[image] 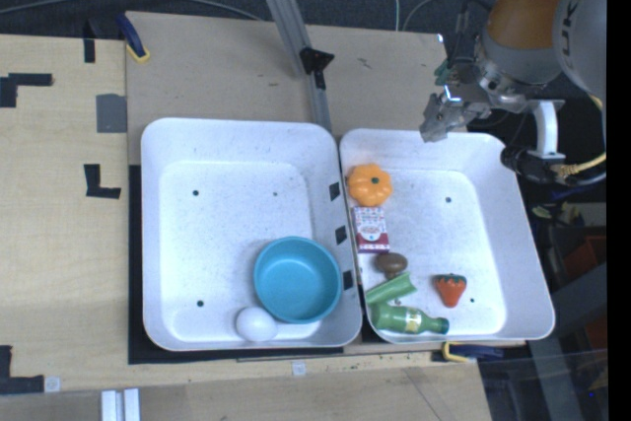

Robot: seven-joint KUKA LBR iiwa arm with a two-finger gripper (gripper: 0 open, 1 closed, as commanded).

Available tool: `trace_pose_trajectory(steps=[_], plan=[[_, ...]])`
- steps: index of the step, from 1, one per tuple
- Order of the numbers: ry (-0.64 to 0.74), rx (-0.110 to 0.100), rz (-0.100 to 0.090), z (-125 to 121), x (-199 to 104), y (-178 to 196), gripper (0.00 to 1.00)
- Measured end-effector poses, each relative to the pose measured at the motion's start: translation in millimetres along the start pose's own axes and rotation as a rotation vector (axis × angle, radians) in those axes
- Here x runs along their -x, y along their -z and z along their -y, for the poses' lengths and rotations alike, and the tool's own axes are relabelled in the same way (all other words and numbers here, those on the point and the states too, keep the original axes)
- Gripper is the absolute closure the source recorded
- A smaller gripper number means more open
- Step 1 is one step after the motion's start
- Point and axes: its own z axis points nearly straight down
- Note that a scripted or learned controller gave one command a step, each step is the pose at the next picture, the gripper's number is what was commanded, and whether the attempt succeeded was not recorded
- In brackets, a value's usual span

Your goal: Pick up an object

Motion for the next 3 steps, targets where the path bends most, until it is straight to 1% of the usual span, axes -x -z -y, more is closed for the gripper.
trace_pose_trajectory(steps=[1, 2, 3], plan=[[0.000, -0.001, 0.000, -8, -52, -11, 1.00], [0.001, -0.001, 0.000, -12, -112, -23, 1.00], [0.001, 0.001, -0.001, -8, -171, -16, 1.00]])
